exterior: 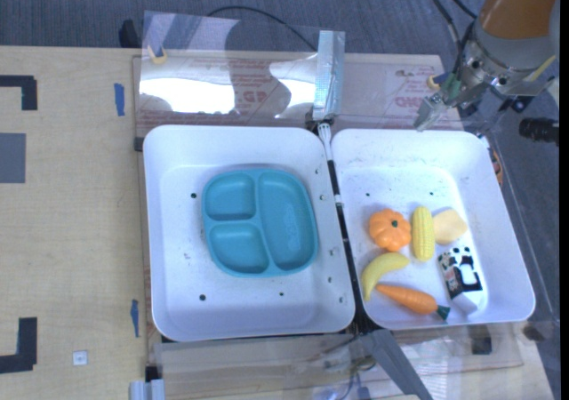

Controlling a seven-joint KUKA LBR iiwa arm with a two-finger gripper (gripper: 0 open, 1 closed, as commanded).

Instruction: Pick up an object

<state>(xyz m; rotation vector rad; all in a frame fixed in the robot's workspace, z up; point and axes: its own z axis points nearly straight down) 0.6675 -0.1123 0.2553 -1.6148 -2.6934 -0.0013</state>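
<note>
The right bin (404, 163) holds several toy foods near its front. An orange pumpkin (389, 229) sits beside a yellow corn cob (422, 232) and a pale yellow piece (450, 225). A yellow banana (382, 271) lies above an orange carrot (409, 299). A white item with black markings (462, 279) rests at the front right. My gripper (442, 100) hangs above the far right rim of this bin, well apart from all of them, with nothing seen in it.
The left bin (169, 176) holds a blue divided plate (260, 220). A clear plastic sheet (231, 78) and a taped post (327, 78) stand behind the bins. The far half of the right bin is bare white floor.
</note>
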